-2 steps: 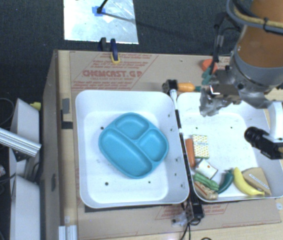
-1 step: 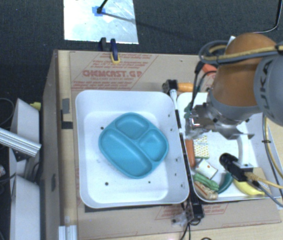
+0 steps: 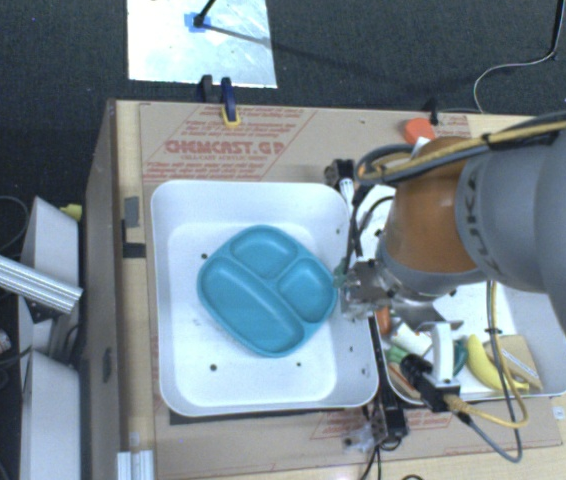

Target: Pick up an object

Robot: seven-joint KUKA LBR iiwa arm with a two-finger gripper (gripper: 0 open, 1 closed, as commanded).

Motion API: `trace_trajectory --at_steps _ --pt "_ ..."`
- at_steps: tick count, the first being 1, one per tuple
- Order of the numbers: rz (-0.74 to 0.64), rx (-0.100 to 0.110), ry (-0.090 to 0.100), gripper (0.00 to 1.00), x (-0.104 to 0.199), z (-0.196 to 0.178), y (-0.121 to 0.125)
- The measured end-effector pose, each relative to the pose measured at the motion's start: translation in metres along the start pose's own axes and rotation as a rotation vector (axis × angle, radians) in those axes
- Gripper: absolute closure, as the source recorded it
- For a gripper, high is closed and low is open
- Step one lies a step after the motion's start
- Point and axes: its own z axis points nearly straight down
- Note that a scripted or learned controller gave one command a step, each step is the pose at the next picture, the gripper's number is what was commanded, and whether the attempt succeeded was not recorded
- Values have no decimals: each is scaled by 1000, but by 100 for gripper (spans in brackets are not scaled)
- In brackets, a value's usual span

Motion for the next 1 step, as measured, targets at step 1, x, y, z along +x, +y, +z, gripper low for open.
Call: trace_trajectory --at_steps 1 --pt "0 -5 0 100 -31 -55 1"
